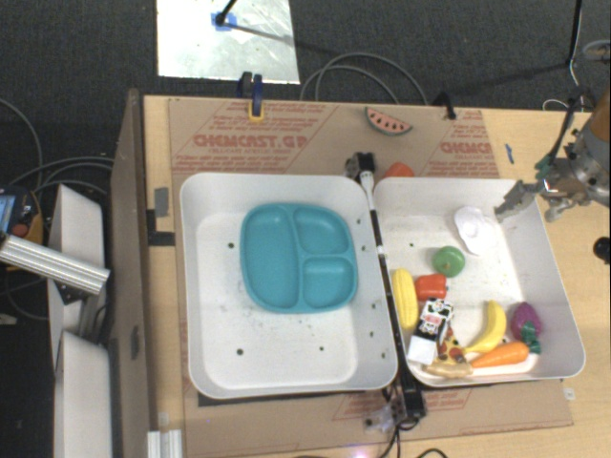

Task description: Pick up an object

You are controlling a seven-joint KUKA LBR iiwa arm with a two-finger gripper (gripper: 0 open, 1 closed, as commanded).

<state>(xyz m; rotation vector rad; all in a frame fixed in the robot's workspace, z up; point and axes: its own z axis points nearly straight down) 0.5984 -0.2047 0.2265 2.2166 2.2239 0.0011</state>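
Note:
The right bin [563, 284] holds several toys: a white rounded piece [473, 227], a green apple [449, 260], a yellow corn cob [405, 299], a red piece [431, 286], a black-and-white box [434, 321], a banana [492, 325], a carrot [499, 355] and a purple piece [525, 321]. My gripper [533, 206] hangs over the bin's far right rim, up and to the right of the white piece. It is open, with nothing between its fingers [511, 201].
The left bin [205, 284] holds a teal divided plate [298, 259]. A watermelon slice toy [388, 120] and an orange item [399, 171] lie on the bench behind the bins. A yellow clamp [254, 98] grips the bench's far edge.

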